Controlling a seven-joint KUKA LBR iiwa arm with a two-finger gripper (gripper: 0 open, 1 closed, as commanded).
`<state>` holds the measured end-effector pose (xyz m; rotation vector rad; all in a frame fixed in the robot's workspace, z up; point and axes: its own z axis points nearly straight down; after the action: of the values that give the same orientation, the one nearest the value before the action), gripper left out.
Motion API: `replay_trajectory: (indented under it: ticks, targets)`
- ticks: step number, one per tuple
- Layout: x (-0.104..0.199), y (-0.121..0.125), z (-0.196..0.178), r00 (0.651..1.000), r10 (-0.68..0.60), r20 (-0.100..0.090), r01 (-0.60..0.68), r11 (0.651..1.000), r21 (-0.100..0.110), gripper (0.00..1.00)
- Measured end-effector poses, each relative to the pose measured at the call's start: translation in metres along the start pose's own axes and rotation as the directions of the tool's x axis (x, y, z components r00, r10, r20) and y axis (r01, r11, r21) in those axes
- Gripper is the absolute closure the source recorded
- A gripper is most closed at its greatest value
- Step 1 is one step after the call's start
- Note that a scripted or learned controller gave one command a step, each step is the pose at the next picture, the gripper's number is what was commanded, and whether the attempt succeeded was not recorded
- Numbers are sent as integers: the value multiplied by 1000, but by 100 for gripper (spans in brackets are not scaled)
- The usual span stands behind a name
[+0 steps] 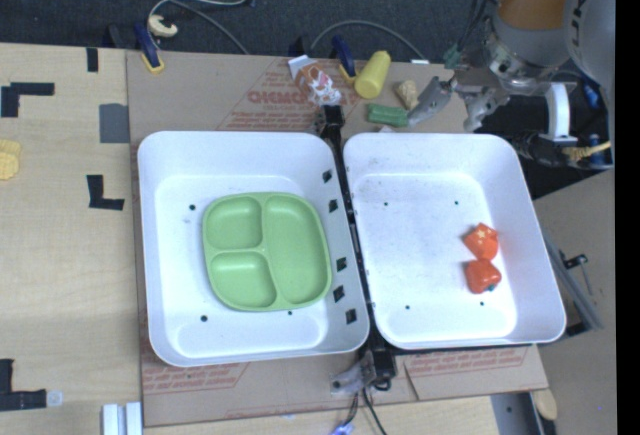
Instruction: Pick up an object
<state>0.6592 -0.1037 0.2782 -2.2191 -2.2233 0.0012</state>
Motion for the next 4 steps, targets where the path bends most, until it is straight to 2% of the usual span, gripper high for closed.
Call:
replay_trajectory:
  ticks: [1,2,3,4]
  targets:
    - [-95,-40,45,1000,2,2,-2,1000,2,0]
    - [-115,-146,128,1000,3,-1,-3,1000,2,0]
    - [-108,-146,192,1000,1,1,-1,1000,-3,0]
    - [-60,-164,192,1000,1,2,-1,1000,-6,0]
